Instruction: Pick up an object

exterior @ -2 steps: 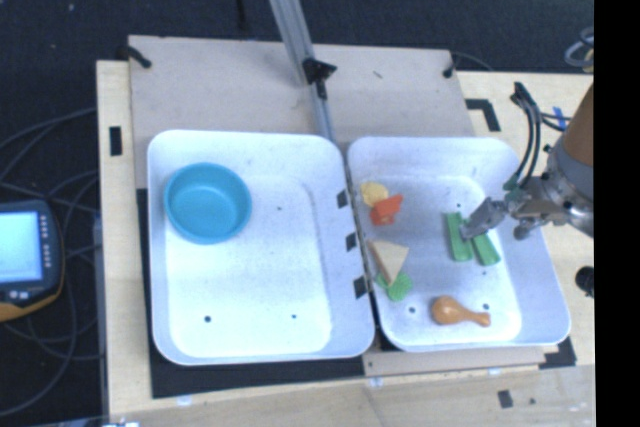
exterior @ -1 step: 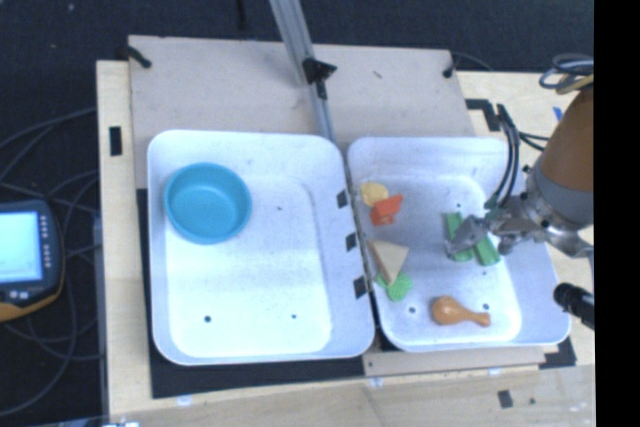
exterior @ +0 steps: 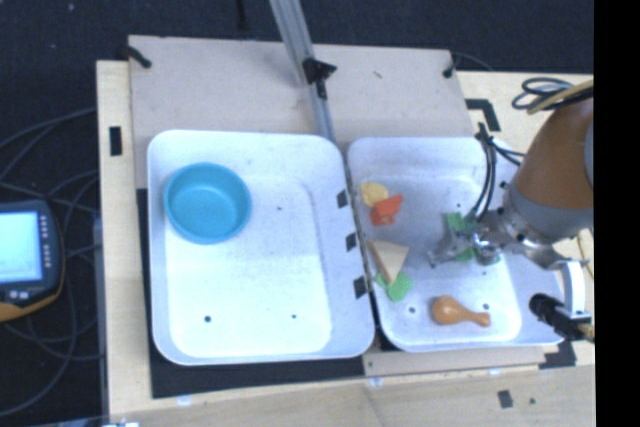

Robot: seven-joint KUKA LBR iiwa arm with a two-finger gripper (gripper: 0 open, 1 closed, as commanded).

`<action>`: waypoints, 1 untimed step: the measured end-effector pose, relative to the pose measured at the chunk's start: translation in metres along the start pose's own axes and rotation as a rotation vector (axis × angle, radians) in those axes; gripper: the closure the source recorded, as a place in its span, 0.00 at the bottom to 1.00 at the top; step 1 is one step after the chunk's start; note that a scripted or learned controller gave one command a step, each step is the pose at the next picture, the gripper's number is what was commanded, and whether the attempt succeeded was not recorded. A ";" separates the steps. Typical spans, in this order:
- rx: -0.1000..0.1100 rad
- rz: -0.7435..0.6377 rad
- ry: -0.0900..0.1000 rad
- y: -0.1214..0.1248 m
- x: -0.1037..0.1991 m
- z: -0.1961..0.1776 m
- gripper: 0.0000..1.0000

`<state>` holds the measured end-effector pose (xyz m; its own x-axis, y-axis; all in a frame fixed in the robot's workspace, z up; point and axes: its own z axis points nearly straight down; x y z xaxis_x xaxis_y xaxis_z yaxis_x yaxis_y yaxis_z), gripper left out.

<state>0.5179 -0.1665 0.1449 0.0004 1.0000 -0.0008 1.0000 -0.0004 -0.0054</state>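
Gripper (exterior: 462,250): low in your right bin (exterior: 420,155), beside a small green piece (exterior: 457,222); open or pinching, you cannot tell | Candidates: orange drumstick (exterior: 458,312), wedge (exterior: 390,260), red piece (exterior: 386,208), all apart from it | Left bin (exterior: 300,315): blue bowl (exterior: 207,202), out of the way
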 end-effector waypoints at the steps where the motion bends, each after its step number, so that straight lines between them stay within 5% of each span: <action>1: -0.005 0.001 -0.002 0.001 -0.001 0.046 0.00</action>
<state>0.5183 -0.1679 0.0990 0.0009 1.0000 -0.0028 1.0000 -0.0009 -0.0003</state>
